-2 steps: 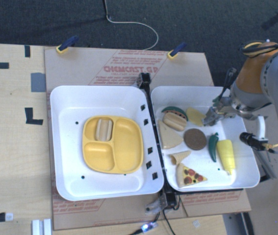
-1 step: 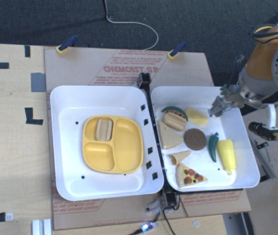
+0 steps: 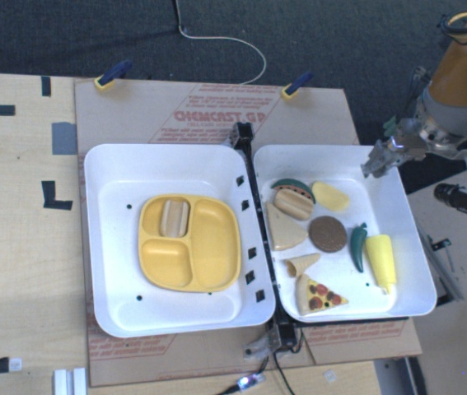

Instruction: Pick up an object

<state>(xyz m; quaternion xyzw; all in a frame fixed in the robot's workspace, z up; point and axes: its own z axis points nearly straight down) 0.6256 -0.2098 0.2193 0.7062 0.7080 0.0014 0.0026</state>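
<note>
Several toy foods lie in the right bin (image 3: 418, 257): a hot dog (image 3: 292, 202), a pale yellow piece (image 3: 330, 195), a brown cookie (image 3: 328, 234), a green pepper (image 3: 357, 247), a corn cob (image 3: 381, 260) and a pizza slice (image 3: 318, 295). My gripper (image 3: 379, 161) hovers over that bin's far right corner, carrying nothing I can see; how wide it stands I cannot tell. The left bin (image 3: 105, 220) holds a yellow divided plate (image 3: 208, 249).
</note>
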